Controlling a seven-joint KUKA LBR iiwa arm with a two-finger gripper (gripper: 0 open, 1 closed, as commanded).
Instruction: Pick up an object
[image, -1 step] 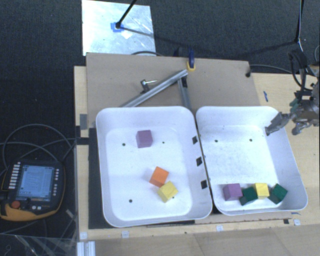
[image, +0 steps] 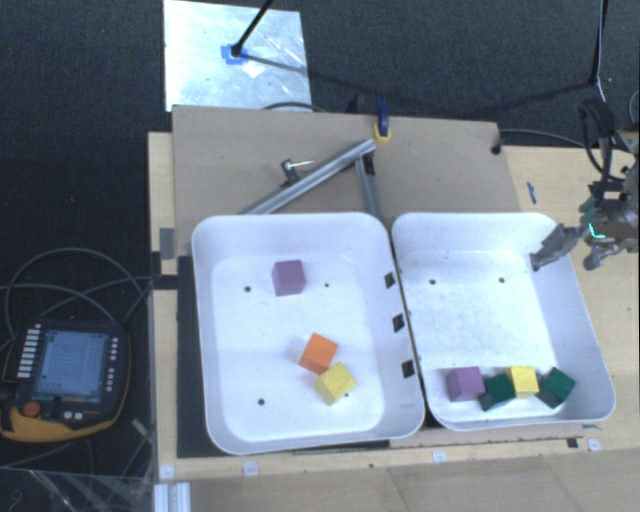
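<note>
Gripper (image: 570, 250) of mine hangs at the far right edge of the right bin (image: 497, 228), over its rim; two grey fingers show there, one reaching left over the bin's edge and one further right, spread apart with nothing between them. Nearest to it, along the near wall of that same bin, sits a row of blocks: a purple block (image: 464, 382), a dark green block (image: 495, 391) touching it, a yellow block (image: 524, 379) just beside that, and a second dark green block (image: 556, 385) at the row's right end. All four lie well apart from my fingers, toward the bin's near side. In the left bin (image: 292, 225) a purple cube (image: 288, 277) rests alone toward the far side, while an orange cube (image: 318, 353) and a yellow cube (image: 335, 383) sit touching nearer the front. Behind the bins a metal rod (image: 310, 178) lies slantwise on the brown board (image: 440, 160). A teach pendant (image: 66, 377) with a lit screen lies on the dark floor to the left, its cable looping around it; any writing on it is too small to read. A silvery sheet (image: 235, 55) lies on the floor beyond the bench.
</note>
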